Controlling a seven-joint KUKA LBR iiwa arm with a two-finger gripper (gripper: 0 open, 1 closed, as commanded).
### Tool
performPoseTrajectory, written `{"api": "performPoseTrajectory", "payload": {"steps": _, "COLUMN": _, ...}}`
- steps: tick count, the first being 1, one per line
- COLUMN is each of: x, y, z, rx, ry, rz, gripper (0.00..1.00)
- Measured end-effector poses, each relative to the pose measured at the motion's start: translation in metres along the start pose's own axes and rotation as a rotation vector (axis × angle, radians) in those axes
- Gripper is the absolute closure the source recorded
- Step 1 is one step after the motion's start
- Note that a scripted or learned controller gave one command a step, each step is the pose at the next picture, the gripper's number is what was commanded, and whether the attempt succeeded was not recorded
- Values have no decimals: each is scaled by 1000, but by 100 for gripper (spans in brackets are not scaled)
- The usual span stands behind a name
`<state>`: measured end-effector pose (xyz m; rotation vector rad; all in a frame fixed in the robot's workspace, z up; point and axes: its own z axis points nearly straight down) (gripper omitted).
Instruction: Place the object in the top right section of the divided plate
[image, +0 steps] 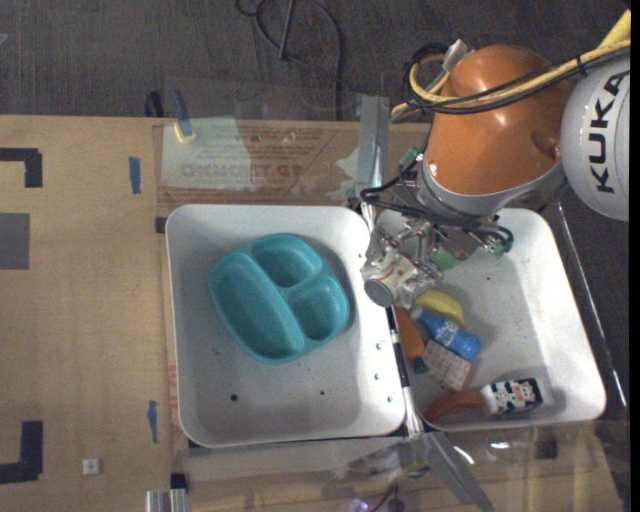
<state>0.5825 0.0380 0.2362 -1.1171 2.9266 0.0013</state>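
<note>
Looking down on the bench (80, 300), I am seeing the two white bins sitting side by side, the left bin (290, 410) and the right bin (560, 330) touching along their inner walls. The arm (495, 120) is reaching in from the far right, its orange band bulging over the far edge of the right bin, yellow cables looping across the top of it.

In the left bin the teal divided plate (280, 296) is lying tilted a little, toward the far half of the bin — three sections, all of them showing bare teal. The top right section is sitting closest to the bins' shared wall.

The gripper (395, 275) is hanging over that shared wall, just beside the plate's right rim but apart from it. Whether anything is being held there I cannot tell; the metal parts are blurring together.

Just near of the gripper, in the right bin, small objects are crowding along the left wall: a yellow piece (442, 302), a blue bottle-like item (450, 335) touching it, an orange strip (407, 338) against the wall, a checkered pouch (446, 365), a red curved piece (455, 405), and a small black-and-white box (513, 396) beside that.
</note>
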Motion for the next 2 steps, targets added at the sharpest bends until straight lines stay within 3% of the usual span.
{"api": "performPoseTrajectory", "payload": {"steps": 1, "x": -48, "y": -4, "z": 36, "rx": -1, "ry": -1, "rz": -150, "gripper": 100}}
{"api": "performPoseTrajectory", "payload": {"steps": 2, "x": -47, "y": -5, "z": 36, "rx": -1, "ry": -1, "rz": -148, "gripper": 0}}
